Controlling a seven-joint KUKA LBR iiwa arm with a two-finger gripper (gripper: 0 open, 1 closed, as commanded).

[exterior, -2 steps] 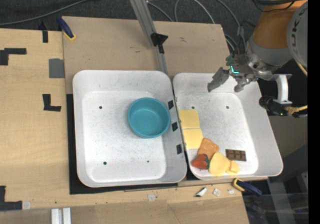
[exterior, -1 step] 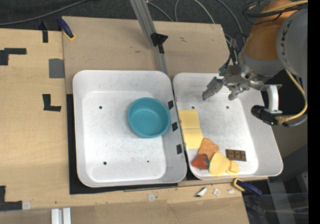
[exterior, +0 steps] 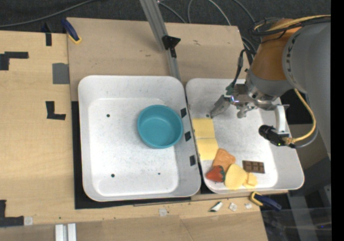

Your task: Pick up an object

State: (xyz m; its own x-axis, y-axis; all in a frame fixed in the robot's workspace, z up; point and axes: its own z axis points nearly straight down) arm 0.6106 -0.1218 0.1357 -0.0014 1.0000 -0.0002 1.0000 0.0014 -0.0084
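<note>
The fingers (exterior: 232,107), seemingly spread and gripping nothing, are poised above the yellow block (exterior: 203,127) just below them, presumably for descent.

A teal bowl (exterior: 159,126) sits upright in the left bin, well left of the gripper (exterior: 232,104). Two pale yellow blocks (exterior: 204,137) lie end to end just below the gripper. Further below it cluster an orange wedge (exterior: 224,157), a red piece (exterior: 215,174), and a yellow lump (exterior: 236,177). A brown bar (exterior: 253,167) lies flat beside them.
</note>
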